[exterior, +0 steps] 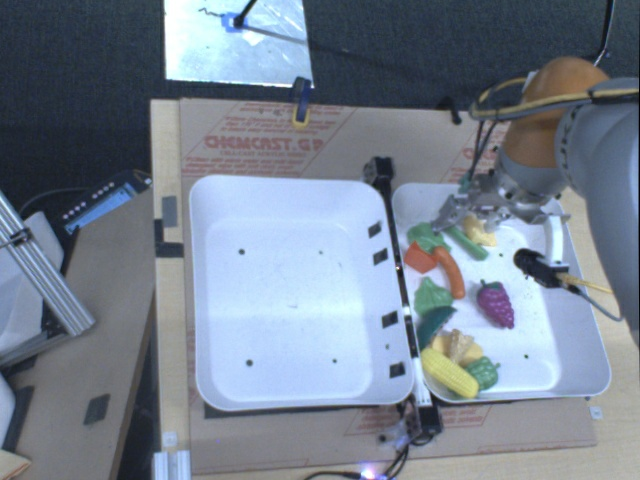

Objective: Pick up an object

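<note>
Your gripper (462,208) hangs above the right bin's (585,343) far corner; the green pod (466,240) lies just below it, long axis diagonal (finger state indiscernible).

This is looking like a robotics lab. A grey industrial arm (590,138) is reaching over a cardboard-covered bench (270,138) that is carrying two shallow white bins (290,288). Left of the bins, aluminium framing (40,278) is standing beside a small blue device (100,200). Behind the bins, dark carpet is lying under a reflective sheet (235,28). Cables are trailing around the bench.
</note>
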Controlling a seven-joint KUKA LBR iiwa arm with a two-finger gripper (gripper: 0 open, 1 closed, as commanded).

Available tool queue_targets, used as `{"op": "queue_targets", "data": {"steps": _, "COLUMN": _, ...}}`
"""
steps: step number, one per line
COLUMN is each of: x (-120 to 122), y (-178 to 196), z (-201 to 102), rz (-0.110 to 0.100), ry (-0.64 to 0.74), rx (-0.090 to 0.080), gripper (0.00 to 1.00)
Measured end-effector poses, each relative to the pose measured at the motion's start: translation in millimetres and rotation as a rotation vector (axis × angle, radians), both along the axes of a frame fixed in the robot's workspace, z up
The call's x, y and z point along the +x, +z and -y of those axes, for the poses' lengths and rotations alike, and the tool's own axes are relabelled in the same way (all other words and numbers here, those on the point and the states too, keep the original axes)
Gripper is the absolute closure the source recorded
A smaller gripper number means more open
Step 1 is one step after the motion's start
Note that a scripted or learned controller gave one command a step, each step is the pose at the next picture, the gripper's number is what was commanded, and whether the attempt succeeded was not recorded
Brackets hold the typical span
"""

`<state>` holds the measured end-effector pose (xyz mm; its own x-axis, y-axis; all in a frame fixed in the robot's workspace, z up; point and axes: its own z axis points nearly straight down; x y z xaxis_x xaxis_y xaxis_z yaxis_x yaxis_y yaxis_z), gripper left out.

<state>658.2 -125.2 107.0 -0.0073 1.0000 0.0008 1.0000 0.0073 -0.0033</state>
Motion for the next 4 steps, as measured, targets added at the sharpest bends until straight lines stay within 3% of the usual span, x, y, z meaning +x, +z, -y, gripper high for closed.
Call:
{"op": "queue_targets", "data": {"steps": 1, "x": 15, "y": -17, "z": -43, "rz": 0.017, "ry": 0.001, "rx": -0.007, "gripper": 0.00}}
{"op": "queue_targets", "data": {"steps": 2, "x": -25, "y": -19, "z": -40, "rz": 0.011, "ry": -0.006, "rx": -0.004, "gripper": 0.00}}
{"op": "queue_targets", "data": {"steps": 3, "x": -34, "y": -21, "z": -21, "rz": 0.009, "ry": -0.006, "rx": -0.002, "gripper": 0.00}}
{"op": "queue_targets", "data": {"steps": 4, "x": -2, "y": -21, "z": 28, "rz": 0.010, "ry": -0.008, "rx": -0.004, "gripper": 0.00}}
